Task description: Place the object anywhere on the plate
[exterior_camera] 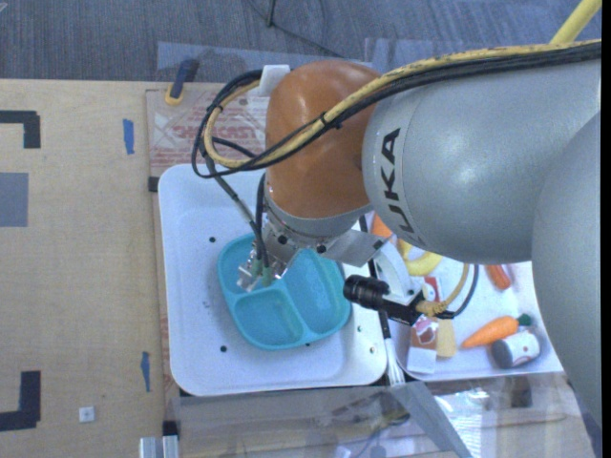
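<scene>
The gripper [256,273], its grip state impossible to tell, hangs over a glossy blue divided plate [286,318] lying beneath it in the white bin [191,351].

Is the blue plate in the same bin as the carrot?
No, the blue plate lies in the left bin, while the carrot lies in the right bin.

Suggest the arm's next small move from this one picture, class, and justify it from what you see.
Probably hold position and release or check the grasp: the gripper is low over the blue divided plate in the left bin. Whether it carries anything is unclear from here.
</scene>
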You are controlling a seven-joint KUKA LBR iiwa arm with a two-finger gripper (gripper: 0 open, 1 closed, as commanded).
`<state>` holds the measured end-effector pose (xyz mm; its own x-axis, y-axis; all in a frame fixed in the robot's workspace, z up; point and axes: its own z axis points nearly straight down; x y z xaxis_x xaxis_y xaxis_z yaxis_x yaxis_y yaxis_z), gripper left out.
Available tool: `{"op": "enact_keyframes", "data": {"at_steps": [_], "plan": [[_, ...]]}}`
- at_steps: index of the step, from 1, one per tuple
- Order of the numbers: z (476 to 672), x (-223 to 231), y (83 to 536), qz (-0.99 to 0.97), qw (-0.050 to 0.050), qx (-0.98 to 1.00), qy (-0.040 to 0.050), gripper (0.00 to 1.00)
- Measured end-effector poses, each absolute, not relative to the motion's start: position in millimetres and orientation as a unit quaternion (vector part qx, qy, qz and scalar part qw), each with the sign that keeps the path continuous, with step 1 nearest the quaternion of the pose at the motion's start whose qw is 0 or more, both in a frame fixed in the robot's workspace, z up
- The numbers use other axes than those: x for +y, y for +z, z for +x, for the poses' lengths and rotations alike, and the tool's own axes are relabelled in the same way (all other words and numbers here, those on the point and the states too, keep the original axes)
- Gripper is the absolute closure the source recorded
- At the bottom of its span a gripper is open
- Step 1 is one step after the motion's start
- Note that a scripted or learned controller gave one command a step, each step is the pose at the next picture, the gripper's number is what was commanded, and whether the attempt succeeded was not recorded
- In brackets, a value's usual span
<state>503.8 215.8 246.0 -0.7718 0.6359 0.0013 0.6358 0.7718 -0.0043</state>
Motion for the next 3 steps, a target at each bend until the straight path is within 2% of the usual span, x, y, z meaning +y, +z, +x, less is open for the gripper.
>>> {"op": "enact_keyframes", "data": {"at_steps": [1, 2, 3], "plan": [[572.2, 207, 268, -0.232, 0.000, -0.973, 0.0005, 1.00], [515.8, 228, 92, -0.169, -0.006, -0.986, -0.0069, 1.00], [480.4, 128, 90, -0.307, 0.001, -0.952, -0.0061, 1.00]]}}
